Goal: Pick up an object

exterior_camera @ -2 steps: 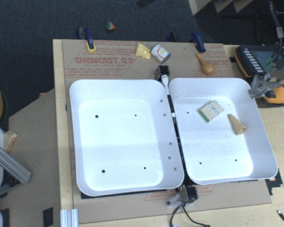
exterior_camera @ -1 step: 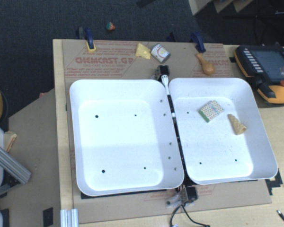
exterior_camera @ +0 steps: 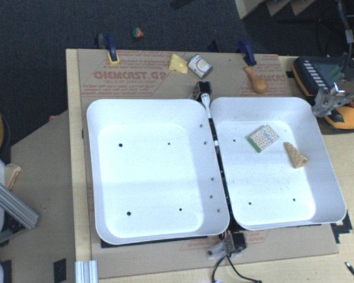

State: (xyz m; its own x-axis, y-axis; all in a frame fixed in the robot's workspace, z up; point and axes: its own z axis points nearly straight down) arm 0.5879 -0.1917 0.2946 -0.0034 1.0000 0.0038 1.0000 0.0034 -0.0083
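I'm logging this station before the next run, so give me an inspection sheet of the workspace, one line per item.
Surface: brown board on a bench, bearing two white bins side by side, left bin and right bin.
Job's things: patterned card and tan cone, both in the right bin, apart from each other.
Clutter: yellow piece, small box and wooden handle on the board behind the bins; blue clamps at its far edge.
End effector: nothing seen.
Cables: black wires at the near edge, between the bins.
Surroundings: dark carpet, a small object lying on it.
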